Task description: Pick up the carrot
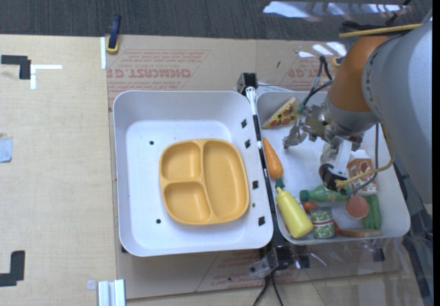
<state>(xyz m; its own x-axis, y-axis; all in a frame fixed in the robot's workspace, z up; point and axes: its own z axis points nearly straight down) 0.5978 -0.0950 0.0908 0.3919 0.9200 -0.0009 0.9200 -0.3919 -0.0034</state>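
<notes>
The carrot (273,159) is orange and lies lengthwise along the left wall of the right bin (390,181), just below the pizza slice. My gripper (311,146) hangs over the middle of that bin, a short way to the right of the carrot and not touching it. Its two fingers (293,137) are spread apart with nothing between them, so it is open. The grey arm with its orange band (350,78) covers the bin's upper right part.
In the right bin lie a pizza slice (282,114), a yellow mustard bottle (293,213), a green bottle (323,195), a small can (323,223) and a red round item (357,207). The left bin (130,160) holds a yellow divided plate (204,181).
</notes>
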